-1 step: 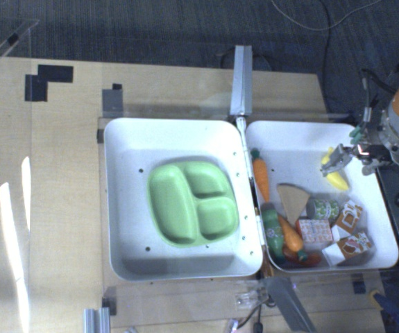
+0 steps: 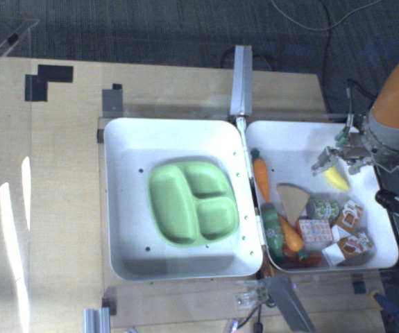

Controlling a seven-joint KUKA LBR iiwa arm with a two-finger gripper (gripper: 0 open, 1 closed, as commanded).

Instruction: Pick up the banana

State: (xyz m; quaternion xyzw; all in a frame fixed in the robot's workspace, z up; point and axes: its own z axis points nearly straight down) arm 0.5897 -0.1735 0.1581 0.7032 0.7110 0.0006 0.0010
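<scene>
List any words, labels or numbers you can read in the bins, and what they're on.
None can be read.
Small white and orange printed cartons: print too blurred.
Pink and white patterned box: print too blurred.
Round green-labelled can: label too small.
Yellow banana: no marking visible.

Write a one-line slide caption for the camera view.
Gripper poised over the banana in the right bin; green tray sits in the left bin.
</scene>
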